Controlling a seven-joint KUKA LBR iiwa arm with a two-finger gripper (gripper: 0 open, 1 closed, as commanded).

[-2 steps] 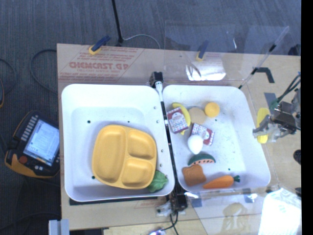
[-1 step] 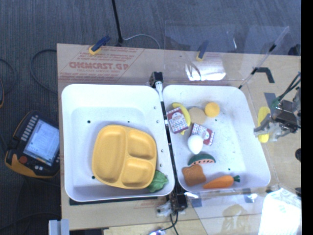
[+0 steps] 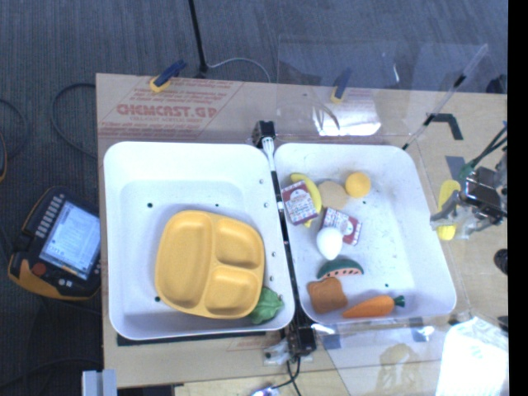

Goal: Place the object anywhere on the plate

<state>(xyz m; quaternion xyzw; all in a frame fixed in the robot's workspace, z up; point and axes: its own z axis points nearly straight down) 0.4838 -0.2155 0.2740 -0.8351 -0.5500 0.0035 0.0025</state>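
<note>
On my left sits the yellow divided plate (image 3: 211,263), three compartments, all bare, resting in the left bin (image 3: 132,188). A green leafy piece (image 3: 268,306) pokes out from under its lower right corner.

Moving right into the right bin (image 3: 417,221), I see the candidates: a banana (image 3: 304,181) beside a red packet (image 3: 298,203), a second small packet (image 3: 341,225), a white egg (image 3: 329,242), an orange ball (image 3: 357,185), a watermelon slice (image 3: 340,268), a brown bread-like piece (image 3: 327,295) and a carrot (image 3: 370,306). The task does not name which one to take. They look like light toy food, probably hard plastic and smooth. I judge the egg and ball likely to roll or squirt out of a pinch; the carrot, taken across its middle, seems the safest hold.

Far right, the gripper (image 3: 474,200) sits outside the bin's right wall, and I cannot tell how it is set.
</note>
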